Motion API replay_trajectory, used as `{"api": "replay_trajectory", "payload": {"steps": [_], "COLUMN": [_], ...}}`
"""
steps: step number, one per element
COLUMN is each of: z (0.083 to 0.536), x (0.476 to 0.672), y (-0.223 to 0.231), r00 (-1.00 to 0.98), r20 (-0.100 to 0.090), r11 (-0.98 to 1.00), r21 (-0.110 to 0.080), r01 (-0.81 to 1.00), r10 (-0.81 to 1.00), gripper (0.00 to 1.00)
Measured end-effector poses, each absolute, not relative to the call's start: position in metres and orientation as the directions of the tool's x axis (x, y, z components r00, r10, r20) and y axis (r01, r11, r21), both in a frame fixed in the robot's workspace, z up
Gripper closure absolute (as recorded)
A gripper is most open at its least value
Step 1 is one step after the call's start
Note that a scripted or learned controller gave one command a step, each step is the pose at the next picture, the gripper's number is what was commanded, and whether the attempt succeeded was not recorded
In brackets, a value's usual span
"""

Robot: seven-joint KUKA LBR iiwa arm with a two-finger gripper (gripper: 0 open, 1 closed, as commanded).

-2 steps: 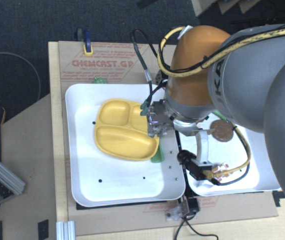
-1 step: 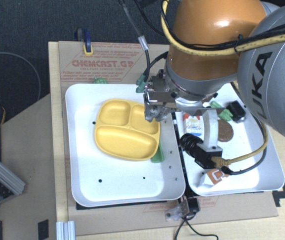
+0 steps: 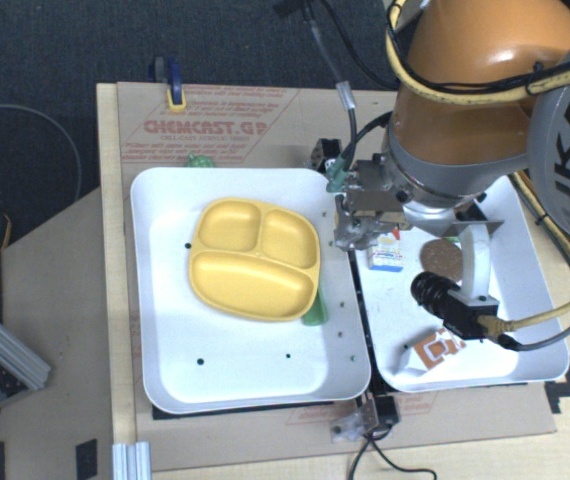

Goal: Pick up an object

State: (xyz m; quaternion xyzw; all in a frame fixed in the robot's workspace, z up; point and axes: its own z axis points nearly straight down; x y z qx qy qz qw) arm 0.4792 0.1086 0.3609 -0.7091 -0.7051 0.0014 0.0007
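The yellow divided plate [image 3: 255, 259] lies in the left bin [image 3: 165, 358], with something green [image 3: 315, 313] poking out from under its right edge. Right of the plate, the gripper [image 3: 365, 218] hangs over the seam between the bins; its state cannot be told. Beyond it, in the right bin [image 3: 535, 358], lie a small white packet [image 3: 386, 257], a brown disc [image 3: 443, 259] and a small orange-and-white item [image 3: 435, 348].

The yellow tray [image 3: 255, 260] at centre-left looks like smooth moulded plastic with a soft sheen. Both white bins [image 3: 165, 318] look like smooth, slightly glossy plastic. The surface [image 3: 125, 138] beneath them is matt brown board, printed in red at upper centre. The arm's [image 3: 485, 58] orange band is glossy, its grey shell smooth. The floor at upper left looks like dark, rough carpet.
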Motion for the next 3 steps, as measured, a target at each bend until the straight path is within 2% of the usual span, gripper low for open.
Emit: {"api": "replay_trajectory", "payload": {"steps": [1, 3], "z": [0.411, 0.429], "x": [0.479, 0.48], "y": [0.169, 0.166], "r00": [-0.007, -0.005], "r20": [0.003, 0.0], "r11": [0.007, 0.005], "r21": [0.007, 0.005], "r01": [1.0, 1.0], "r10": [1.0, 1.0], "gripper": [1.0, 1.0]}}
